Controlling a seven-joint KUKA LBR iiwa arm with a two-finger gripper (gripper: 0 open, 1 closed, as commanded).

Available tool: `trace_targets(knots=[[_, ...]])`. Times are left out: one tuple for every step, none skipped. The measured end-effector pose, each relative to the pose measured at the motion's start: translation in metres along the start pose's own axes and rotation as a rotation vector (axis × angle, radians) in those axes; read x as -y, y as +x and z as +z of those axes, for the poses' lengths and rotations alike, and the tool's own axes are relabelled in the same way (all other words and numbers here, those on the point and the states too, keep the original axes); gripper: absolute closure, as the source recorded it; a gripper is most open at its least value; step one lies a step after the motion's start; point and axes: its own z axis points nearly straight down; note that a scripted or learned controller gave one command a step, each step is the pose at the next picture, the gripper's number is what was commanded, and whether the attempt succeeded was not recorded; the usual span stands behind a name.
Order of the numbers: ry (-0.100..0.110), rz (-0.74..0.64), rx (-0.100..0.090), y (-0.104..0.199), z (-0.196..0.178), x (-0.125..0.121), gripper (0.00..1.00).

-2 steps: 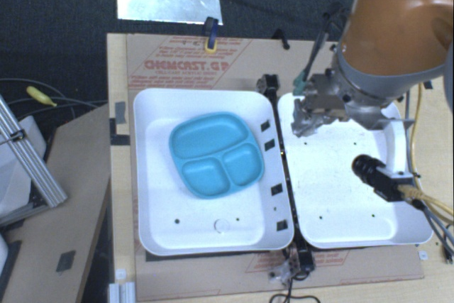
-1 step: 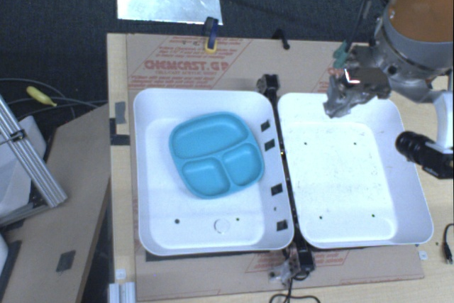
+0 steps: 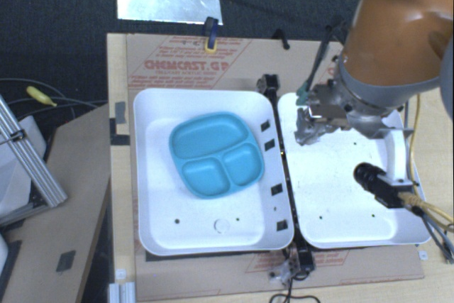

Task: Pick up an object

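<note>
Plate (image 3: 216, 152) of light blue plastic lies flat in the left bin (image 3: 162, 220), a little above that bin's middle, turned at a slant to the bin walls. It has rounded corners and is split into three wells, one long well across its upper side and two smaller ones along its lower side, and all of it is in plain sight. It sits well apart from the gripper (image 3: 309, 130), which hangs over the right bin (image 3: 340, 213) near that bin's upper left corner, on the far side of the walls that part the two bins. The gripper's tip is a tangle of grey metal seen from above, tucked under the bulk of the arm, and whether it is spread or pressed together cannot be told. The arm's orange band (image 3: 401, 18) runs off the picture's right edge. Small black clips (image 3: 269, 145) dot the left bin's right wall. Both bins rest on a cardboard sheet (image 3: 188, 60) with red lettering, much of it hidden beneath them
</note>
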Motion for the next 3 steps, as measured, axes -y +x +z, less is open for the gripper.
trace_targets(knots=[[-0.010,-0.004,-0.002,0.017,-0.038,0.000,1.00],[-0.017,-0.002,-0.003,0.011,-0.121,0.000,1.00],[-0.003,-0.003,0.000,0.020,-0.069,0.000,1.00]])
